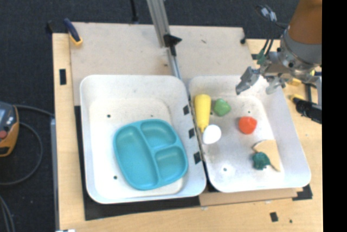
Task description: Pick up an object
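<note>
Hand (259, 80) up at back rim of right bin (295, 133), fingers apart, holding nothing. Red ball (247, 124) in bin, nearest, just toward front. Green ball (221, 107) bit left.

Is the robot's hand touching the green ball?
Apart. The camera view shows the hand up near the right bin's back edge, with bare white bin floor between it and the green ball, which sits beside the yellow thing.

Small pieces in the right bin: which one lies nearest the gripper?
The light green piece, beside the yellow one. It lies closest below the gripper; the red, white and dark green pieces lie farther down.
</note>
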Motion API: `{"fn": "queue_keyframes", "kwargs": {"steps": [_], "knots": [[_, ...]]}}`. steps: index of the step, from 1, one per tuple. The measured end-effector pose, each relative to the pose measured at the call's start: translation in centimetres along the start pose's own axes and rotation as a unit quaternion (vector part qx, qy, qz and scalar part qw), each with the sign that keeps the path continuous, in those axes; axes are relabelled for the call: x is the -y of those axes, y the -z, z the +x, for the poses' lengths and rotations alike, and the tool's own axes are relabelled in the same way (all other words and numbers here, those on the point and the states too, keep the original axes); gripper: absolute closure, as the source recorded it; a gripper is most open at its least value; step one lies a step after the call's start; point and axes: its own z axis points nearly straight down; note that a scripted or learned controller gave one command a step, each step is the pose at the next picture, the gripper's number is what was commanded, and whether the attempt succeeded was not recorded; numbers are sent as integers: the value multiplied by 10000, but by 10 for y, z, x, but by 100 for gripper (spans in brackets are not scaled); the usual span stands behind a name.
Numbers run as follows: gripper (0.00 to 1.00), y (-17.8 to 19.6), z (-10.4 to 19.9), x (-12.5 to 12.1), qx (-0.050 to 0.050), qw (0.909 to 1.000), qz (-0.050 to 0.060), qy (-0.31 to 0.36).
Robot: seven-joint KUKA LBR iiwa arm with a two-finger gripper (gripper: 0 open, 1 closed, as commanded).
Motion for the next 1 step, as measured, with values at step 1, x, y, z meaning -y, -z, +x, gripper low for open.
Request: {"fn": "queue_keyframes", "kwargs": {"steps": [1], "knots": [[0, -47, -7, -6, 8, 10000, 21, -4]]}}
